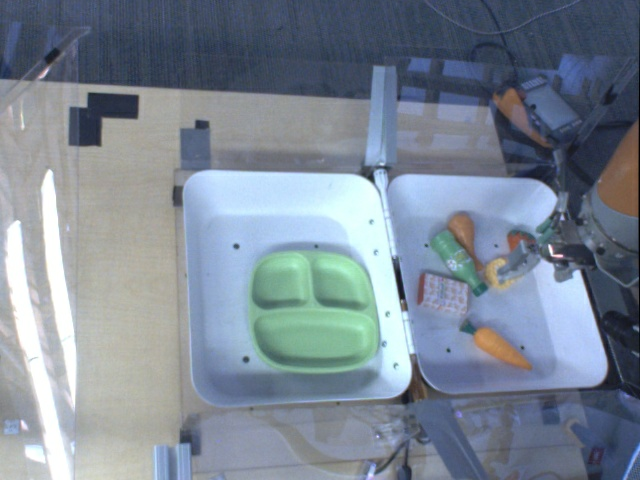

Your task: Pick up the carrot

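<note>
The carrot (499, 347) is orange with a small green top and lies flat near the front of the right bin (570, 358), pointing right. My gripper (516, 261) reaches in from the right. It hangs low over a yellow item (497, 274) in the middle of that bin, well behind the carrot and apart from it. A small red piece (517, 238) sits just behind the gripper.
A green bottle (456, 257), a red-and-white packet (441, 293) and an orange-brown cone-shaped piece (462, 229) lie in the left half of the right bin. The left bin (215, 268) holds a green divided plate (314, 311). A ridge (393, 268) separates the bins.
</note>
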`<action>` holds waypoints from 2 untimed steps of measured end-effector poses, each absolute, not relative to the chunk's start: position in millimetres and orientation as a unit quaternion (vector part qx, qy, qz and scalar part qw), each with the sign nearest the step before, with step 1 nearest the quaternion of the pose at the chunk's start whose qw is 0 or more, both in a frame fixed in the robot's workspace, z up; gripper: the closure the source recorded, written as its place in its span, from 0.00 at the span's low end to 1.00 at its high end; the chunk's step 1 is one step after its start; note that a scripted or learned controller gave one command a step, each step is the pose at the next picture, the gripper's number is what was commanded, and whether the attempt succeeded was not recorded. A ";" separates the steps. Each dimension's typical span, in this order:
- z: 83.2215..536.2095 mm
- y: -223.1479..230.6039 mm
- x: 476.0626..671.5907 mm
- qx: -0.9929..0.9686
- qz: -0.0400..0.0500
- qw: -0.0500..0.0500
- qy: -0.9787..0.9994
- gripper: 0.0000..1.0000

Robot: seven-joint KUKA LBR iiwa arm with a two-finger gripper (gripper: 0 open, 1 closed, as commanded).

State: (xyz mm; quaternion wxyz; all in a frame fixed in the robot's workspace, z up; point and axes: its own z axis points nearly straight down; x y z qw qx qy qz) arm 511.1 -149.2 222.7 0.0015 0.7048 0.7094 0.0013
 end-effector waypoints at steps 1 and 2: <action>89.0 -128.2 494.4 0.681 0.004 0.005 0.732 0.00; 101.7 -127.4 497.9 0.681 0.007 0.009 0.732 1.00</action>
